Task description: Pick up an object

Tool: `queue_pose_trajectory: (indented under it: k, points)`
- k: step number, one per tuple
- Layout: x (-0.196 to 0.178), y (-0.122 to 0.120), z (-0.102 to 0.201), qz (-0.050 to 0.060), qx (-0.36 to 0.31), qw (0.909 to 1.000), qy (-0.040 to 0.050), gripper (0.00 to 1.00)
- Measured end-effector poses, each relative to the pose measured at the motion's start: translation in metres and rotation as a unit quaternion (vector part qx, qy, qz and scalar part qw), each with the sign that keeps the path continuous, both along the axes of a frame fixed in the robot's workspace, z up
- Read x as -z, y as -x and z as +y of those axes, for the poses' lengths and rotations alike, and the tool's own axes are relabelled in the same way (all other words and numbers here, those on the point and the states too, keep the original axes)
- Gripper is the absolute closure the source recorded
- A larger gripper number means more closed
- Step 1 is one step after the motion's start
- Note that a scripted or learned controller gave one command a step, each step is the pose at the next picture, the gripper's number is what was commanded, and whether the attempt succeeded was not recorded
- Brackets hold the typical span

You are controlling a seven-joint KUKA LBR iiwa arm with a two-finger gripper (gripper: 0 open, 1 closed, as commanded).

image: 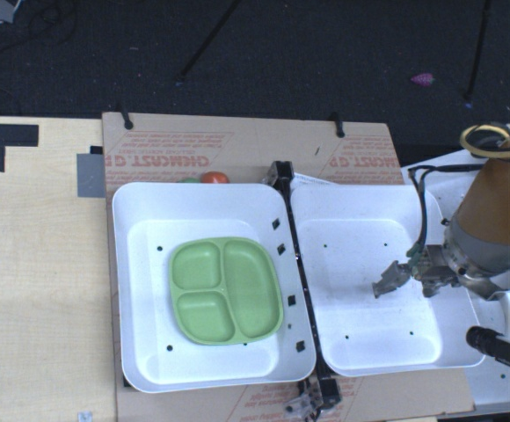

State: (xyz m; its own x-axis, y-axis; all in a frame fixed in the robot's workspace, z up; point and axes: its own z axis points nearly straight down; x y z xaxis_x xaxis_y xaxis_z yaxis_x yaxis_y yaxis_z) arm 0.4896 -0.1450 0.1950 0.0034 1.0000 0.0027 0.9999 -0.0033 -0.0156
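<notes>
A light green divided plate (pixel 226 289) with three compartments lies flat in the middle of the left bin (pixel 136 236). My gripper (pixel 387 284) hangs low over the right bin (pixel 352 341), near its right half, pointing left and far from the plate. No object shows at its tip. The arm's grey body with its orange band (pixel 492 205) covers the bin's right rim.
A small red-orange object (pixel 214 178) and a bit of green (pixel 189 180) sit just behind the left bin's far rim, on the cardboard (pixel 237 152). A black divider (pixel 295 271) runs between the two bins. A wooden benchtop (pixel 35 280) spreads to the left.
</notes>
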Motion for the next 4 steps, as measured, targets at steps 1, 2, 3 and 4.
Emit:
queue_pose_trajectory:
  k: [1, 2, 3, 4]
  points:
    - [-0.007, -0.003, 0.000, -0.007, -0.001, 1.0000, 0.0014, 0.00]
    - [0.055, -0.009, 0.000, -0.003, -0.002, 1.0000, -0.0001, 0.00]
    - [0.108, -0.008, 0.001, -0.005, -0.001, 1.0000, 0.0004, 0.00]
    - [0.096, -0.008, 0.000, -0.006, 0.002, 1.0000, 0.0007, 1.00]
